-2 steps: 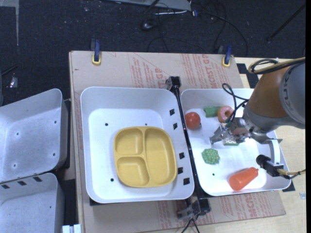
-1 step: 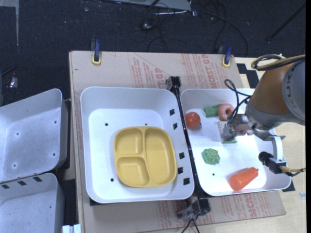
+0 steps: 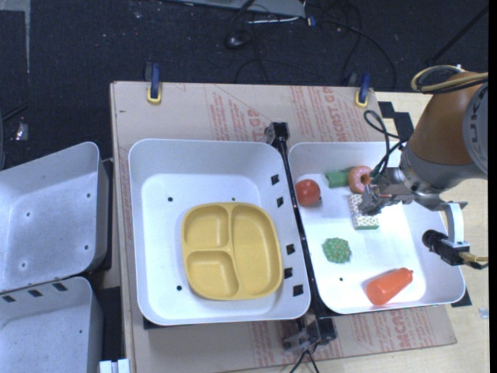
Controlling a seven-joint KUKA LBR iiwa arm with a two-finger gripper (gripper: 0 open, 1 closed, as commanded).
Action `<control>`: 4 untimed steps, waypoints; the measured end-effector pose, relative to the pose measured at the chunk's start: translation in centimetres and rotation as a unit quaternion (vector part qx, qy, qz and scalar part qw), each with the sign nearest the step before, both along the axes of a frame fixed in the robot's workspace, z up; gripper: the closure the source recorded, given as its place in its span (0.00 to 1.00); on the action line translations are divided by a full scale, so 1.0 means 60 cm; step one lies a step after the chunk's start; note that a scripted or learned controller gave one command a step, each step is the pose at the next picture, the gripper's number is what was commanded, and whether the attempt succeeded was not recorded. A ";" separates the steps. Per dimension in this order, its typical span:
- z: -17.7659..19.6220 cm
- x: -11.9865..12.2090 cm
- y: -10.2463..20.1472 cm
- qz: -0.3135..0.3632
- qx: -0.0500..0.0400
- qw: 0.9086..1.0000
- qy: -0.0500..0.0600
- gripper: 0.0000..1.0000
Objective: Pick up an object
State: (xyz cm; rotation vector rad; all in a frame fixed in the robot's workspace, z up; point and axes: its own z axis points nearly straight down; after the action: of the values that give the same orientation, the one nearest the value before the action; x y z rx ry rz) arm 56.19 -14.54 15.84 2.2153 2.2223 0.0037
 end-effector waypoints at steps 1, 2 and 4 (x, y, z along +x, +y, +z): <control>0.081 0.015 -0.009 0.000 0.000 1.000 -0.001 1.00; 0.163 0.010 -0.023 -0.001 -0.001 1.000 -0.001 1.00; 0.170 0.035 0.162 0.003 0.001 1.000 0.002 1.00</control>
State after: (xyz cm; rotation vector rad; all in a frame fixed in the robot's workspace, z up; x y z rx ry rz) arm 58.27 -4.80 26.03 2.2132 2.2319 0.0018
